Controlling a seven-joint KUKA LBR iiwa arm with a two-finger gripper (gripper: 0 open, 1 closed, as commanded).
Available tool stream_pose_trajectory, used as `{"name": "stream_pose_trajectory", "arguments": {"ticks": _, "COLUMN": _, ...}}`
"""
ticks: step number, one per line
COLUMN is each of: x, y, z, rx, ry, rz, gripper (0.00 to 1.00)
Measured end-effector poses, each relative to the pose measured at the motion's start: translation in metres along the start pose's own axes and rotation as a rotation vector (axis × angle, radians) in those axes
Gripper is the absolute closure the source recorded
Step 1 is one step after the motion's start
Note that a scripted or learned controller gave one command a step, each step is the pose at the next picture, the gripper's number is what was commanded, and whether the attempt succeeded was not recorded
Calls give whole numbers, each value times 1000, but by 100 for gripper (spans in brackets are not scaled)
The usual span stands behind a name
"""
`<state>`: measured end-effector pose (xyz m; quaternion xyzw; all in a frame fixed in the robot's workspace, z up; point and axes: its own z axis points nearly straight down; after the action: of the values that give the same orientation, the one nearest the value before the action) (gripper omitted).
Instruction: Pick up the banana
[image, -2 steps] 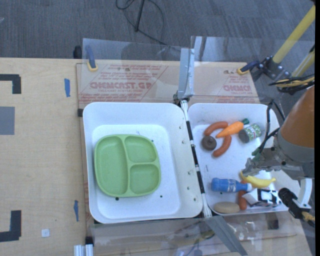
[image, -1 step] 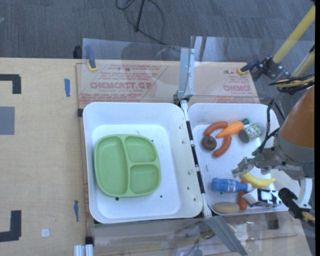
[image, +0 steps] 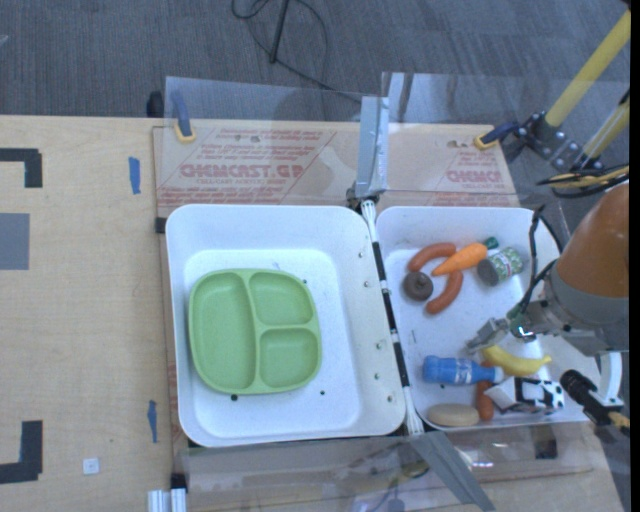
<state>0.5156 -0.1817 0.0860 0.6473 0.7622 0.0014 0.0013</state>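
The yellow banana (image: 517, 359) lies in the right bin (image: 400, 235), near its front right, between a blue bottle (image: 455, 371) and a black-and-white cow toy (image: 540, 393). My gripper (image: 488, 336) hangs just over the banana's left end, reaching in from the grey and orange arm (image: 595, 270) on the right. Whether it touches the banana cannot be made out from this angle.
The right bin also holds a curved sausage (image: 445, 275), a carrot (image: 462, 259), a brown donut (image: 418, 286), a small can (image: 502, 265) and a bread roll (image: 452, 415). A green divided plate (image: 255, 330) sits in the left bin (image: 180, 240).
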Motion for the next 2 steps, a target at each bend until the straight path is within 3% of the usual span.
{"name": "stream_pose_trajectory", "arguments": {"ticks": 1, "x": 10, "y": 10, "z": 0, "rx": -1, "ry": -5, "rz": 90, "gripper": 0}}
{"name": "stream_pose_trajectory", "arguments": {"ticks": 2, "x": 8, "y": 11, "z": -9, "rx": -4, "ry": -6, "rz": 90, "gripper": 100}}
